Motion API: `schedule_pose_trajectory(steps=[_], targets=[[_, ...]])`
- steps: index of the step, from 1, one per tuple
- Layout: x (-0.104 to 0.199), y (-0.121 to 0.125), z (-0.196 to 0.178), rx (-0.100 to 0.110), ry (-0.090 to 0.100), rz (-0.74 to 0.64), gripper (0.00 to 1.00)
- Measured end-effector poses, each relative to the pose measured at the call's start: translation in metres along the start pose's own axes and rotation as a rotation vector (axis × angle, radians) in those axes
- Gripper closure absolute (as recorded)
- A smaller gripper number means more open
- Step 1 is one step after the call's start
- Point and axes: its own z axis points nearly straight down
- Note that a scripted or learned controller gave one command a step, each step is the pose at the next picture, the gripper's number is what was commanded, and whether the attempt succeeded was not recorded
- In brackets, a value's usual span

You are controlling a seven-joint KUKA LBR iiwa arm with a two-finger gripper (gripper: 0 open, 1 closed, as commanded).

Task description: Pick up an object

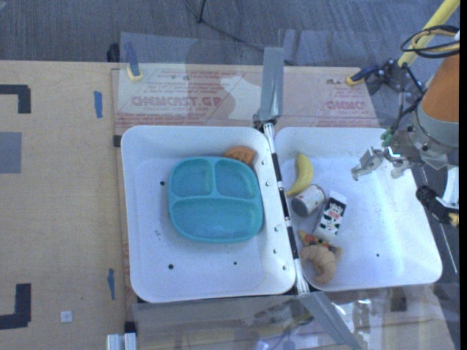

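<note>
The right bin (394, 257) holds a yellow banana (301, 173), a small grey cup (307, 200) on its side, a black-and-white carton (331, 216) and a tan croissant (322, 260), all bunched along its left side. My gripper (379, 166) hangs over the bin's upper right part, well to the right of the banana. It is open with nothing between its fingers. In the left bin (146, 261) lies a teal divided plate (215, 198), with an orange item (241, 154) partly hidden behind its far edge.
A raised divider (281, 203) separates the two bins. Cables and a yellow hose (430, 28) run at the upper right near the arm. The right half of the right bin is bare white floor.
</note>
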Motion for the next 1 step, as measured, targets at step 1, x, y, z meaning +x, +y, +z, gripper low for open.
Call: schedule_pose_trajectory(steps=[1], targets=[[0.0604,-0.0089,0.0844,-0.003,-0.001,0.022,0.0]])
